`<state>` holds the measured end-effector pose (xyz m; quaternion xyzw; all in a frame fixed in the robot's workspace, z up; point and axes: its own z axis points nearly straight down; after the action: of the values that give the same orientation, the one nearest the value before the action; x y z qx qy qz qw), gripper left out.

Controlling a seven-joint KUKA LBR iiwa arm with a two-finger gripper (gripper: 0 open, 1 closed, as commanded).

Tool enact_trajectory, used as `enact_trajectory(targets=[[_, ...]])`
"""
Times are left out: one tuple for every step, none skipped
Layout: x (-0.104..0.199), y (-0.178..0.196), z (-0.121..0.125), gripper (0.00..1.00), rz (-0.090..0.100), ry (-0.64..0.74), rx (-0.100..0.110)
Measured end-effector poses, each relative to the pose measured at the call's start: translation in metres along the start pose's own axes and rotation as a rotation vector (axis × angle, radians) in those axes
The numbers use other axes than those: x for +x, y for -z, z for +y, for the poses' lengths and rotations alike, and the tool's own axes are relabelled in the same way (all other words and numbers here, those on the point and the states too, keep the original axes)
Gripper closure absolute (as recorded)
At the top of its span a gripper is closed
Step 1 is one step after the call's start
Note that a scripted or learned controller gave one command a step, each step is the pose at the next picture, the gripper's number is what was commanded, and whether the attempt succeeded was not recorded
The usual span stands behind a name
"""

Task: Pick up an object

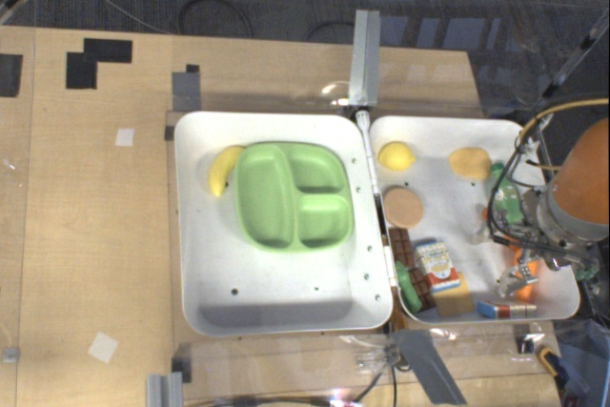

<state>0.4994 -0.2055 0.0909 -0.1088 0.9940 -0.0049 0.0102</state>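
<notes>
Finger spacing cannot be determined: the gripper (519,274) is seen from above, and its tip merges with a small orange item (526,266) at the same spot. Nothing can be confirmed as held.

The gripper sits low at the right edge of the right bin (434,131), toward its near right corner. The arm (581,181) reaches in over that edge, so the items along that side are the most accessible.

Candidate objects for the pick:
- the small orange item, at or under the tip; whether it is touched cannot be told;
- a blue-and-red marker (505,308), flat along the near edge, just beside the gripper;
- a green item (505,200), at the right edge, partly hidden by cabling.

Further out, a small printed carton (437,264), a tan block (454,302) and a brown chocolate bar (401,249) crowd the near left corner. A tan disc (402,205) lies at the left edge. A lemon (396,155) and an orange-yellow round item (469,162) rest near the far edge.

The left bin (276,312) carries a green divided plate (291,195), with a banana (221,169) tucked at its left rim.

Judgement: the pick is not yet completed.
</notes>
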Motion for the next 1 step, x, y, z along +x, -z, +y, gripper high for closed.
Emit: enact_trajectory(targets=[[-0.0015,-0.0001,-0.0005,0.0,0.004,0.006,-0.001]])
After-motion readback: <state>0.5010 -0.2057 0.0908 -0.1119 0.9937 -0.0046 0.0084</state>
